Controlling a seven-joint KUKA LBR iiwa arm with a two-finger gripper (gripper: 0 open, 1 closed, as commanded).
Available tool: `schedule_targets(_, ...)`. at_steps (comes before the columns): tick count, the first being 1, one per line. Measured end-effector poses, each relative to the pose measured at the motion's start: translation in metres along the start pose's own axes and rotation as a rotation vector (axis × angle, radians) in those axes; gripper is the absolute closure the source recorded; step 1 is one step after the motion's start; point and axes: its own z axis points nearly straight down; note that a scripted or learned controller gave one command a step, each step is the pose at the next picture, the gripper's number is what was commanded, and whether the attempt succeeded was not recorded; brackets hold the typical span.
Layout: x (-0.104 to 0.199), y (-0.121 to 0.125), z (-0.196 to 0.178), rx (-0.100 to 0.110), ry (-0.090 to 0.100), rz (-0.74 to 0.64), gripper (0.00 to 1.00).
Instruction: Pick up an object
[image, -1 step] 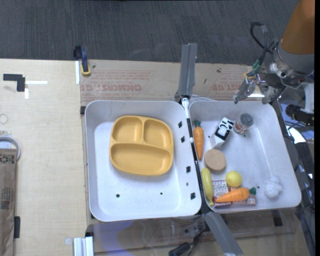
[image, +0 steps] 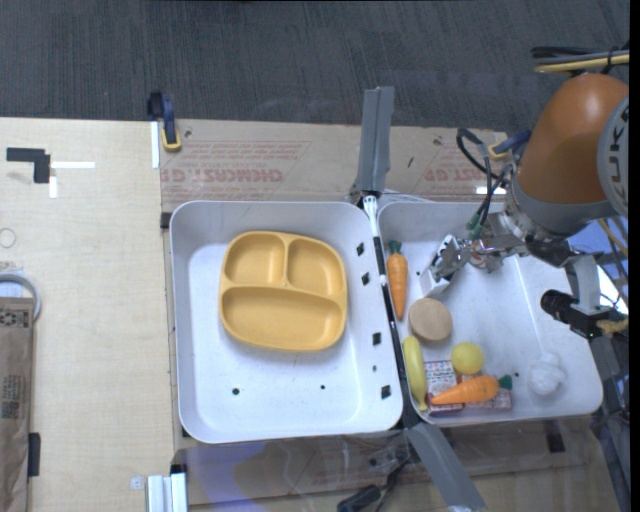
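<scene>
Pincer (image: 447, 262): it hangs over the far-left part of the right bin (image: 520, 300), reaching in from the right; its metal fingers look slightly spread and nothing is seen between them.
Arm (image: 575, 140): grey with an orange band, it stands over the right bin's far-right corner.
Round tan object (image: 430, 320): it lies in the right bin, just nearward of the pincer and apart from it.
Upright carrot (image: 397, 283): it lies along the right bin's left wall, just left of the pincer, its green top toward the far edge.
Banana (image: 413, 368): it lies along the left wall near the near-left corner.
Lemon (image: 467, 357): it sits nearward of the tan object, beside the banana.
Second carrot (image: 465, 391): it lies across a small packet (image: 440, 375) by the near edge.
White lump (image: 546, 375): it rests near the right bin's near-right corner.
Yellow divided plate (image: 284, 290): it sits in the left bin (image: 200, 330), toward the far edge.
</scene>
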Motion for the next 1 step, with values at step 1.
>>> schedule_targets(1, 0.0431, -0.0878, -0.0204, 0.001, 0.001, 0.015, 0.00)
